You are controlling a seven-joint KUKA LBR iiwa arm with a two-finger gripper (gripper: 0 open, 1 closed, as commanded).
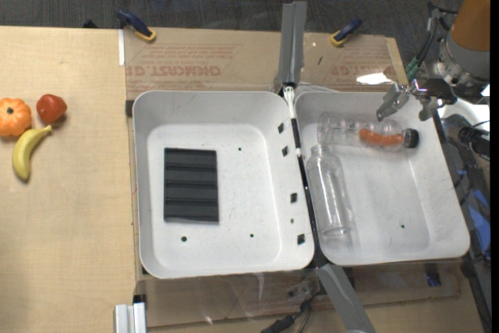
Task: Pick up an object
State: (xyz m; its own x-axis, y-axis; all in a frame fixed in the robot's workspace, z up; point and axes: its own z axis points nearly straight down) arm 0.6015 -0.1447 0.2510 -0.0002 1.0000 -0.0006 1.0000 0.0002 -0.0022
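Two bins lay side by side, and we judged the pick not yet made. The gripper (407, 99) hung over the far edge of the right bin (437, 238), its fingers spread apart and nothing between them. Inside that bin, a clear bottle (331, 195) lay lengthwise near the divider, and a second clear container with an orange item inside (378, 136) lay crosswise, just below the gripper. The left bin (148, 191) held a black ribbed block (190, 185). We judged that descent, closure and lift all remained.
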